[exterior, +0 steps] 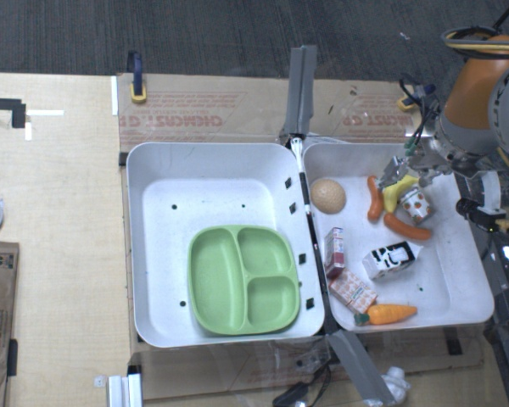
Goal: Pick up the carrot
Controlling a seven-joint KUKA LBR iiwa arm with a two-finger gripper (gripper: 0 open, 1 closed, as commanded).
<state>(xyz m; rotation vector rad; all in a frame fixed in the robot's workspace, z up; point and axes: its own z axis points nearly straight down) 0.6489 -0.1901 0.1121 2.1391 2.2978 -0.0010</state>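
While tool (405,175) blurs among toys, grip unclear, carrot (390,314) far off

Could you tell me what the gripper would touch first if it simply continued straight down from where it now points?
Probably the yellow toy right under the gripper, beside the sausages, though depth is unclear. The carrot lies at the bin's near edge.

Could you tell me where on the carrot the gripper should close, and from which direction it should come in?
Probably at mid-body, from above. The carrot lies flat near the front edge of the right bin, its long axis across the view, so the fingers should close across its narrow width. Its green end touches the pink snack packet, so grip nearer the orange middle. The gripper is at the bin's far end.
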